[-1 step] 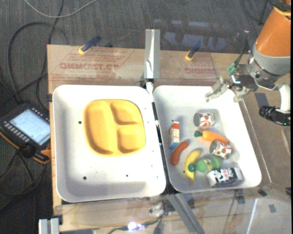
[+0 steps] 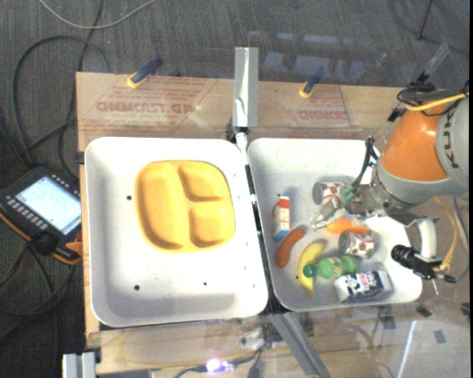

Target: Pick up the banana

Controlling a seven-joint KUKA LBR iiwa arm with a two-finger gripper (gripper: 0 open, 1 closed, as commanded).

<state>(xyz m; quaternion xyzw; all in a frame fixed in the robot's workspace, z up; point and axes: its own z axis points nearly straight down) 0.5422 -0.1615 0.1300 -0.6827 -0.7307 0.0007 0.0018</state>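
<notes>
The yellow banana lies curved near the front of the right bin, between a red sausage on its left and a green bottle-like item on its right. My gripper hangs low over the middle of the right bin, up and to the right of the banana and apart from it. It sits just above a small orange item and beside a printed can. The grey wrist and orange band lead off to the right.
A second can, a dark-and-white carton and a small red-and-white carton crowd the right bin. The left bin holds a yellow divided tray. A metal post rises between the bins.
</notes>
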